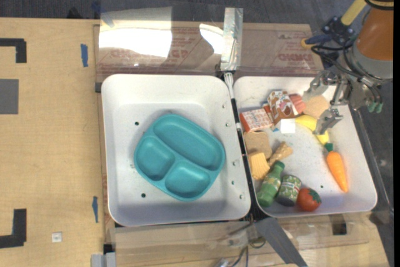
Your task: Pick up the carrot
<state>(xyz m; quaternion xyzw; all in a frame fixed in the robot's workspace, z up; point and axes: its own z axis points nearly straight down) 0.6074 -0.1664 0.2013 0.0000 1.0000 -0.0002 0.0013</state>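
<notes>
The orange carrot (337, 171) with a small green top lies in the right bin (361, 200), near its right wall, tip pointing to the front. My gripper (324, 100) hangs over the bin's back right part, a short way behind the carrot and apart from it. Its fingers (330, 118) stand open and hold nothing. A tan block (315, 105) and a yellow piece (307, 124) lie just beneath them.
The right bin also holds a red-and-white carton (282, 103), a red box (255, 119), a white cube (287, 127), crackers (257, 142), a green bottle (270, 184), a can (289, 189) and a red fruit (309, 198). A teal divided plate (180, 156) sits in the left bin (119, 134).
</notes>
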